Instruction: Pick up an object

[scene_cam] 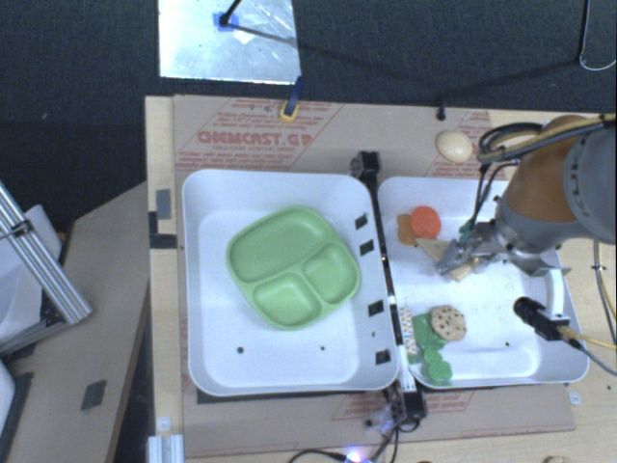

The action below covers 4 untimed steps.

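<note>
Overhead, 2 white bins sit side by side on a bench. In the left bin [207, 345] lies a green tray [292, 266] with 3 compartments, near the middle. The right bin [511, 360] carries several small toy foods: an orange piece [423, 222] near its top left corner, a tan wedge [432, 249] just below it, a cookie [447, 323] near the bottom left, and a green piece [434, 365] at the bottom left corner.

A grey arm reaches in from the right, and its gripper [457, 261] hangs low over the middle of the right bin, right beside the wedge. Whether its pincer is apart or together, I cannot tell; nothing visibly sits between the tips.

Most likely the wedge is the target. It looks light, stiff and smooth, so it may slip or skid across the bin floor. Pinching across its narrow flat sides, near the thicker end, seems safest.
</note>
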### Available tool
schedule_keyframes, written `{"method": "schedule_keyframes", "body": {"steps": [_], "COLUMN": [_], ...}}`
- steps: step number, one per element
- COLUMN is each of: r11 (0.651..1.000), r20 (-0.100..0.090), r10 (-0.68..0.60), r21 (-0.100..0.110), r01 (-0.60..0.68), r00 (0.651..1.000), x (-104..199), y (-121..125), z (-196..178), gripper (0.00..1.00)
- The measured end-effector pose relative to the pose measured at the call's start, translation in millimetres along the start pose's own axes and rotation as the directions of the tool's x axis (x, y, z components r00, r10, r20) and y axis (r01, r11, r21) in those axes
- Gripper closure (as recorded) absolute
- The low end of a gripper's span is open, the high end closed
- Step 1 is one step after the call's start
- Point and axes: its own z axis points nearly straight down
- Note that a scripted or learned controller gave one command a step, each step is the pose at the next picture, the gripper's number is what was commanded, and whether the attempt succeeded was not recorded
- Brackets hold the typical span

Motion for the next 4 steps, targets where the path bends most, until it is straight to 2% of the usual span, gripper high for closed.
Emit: {"method": "schedule_keyframes", "body": {"steps": [1,3,4], "r11": [1.0,1.0,1.0], "r20": [0.001,0.001,-0.002], "r10": [0.001,-0.004,-0.007], "r21": [-0.004,-0.003,0.003], "r01": [-0.001,0.004,0.007], "r00": [1.0,1.0,1.0], "x": [-10,-12,32], "y": [1,4,-21], "z": [-52,-132,-121], "gripper": [1.0,1.0,1.0]}}
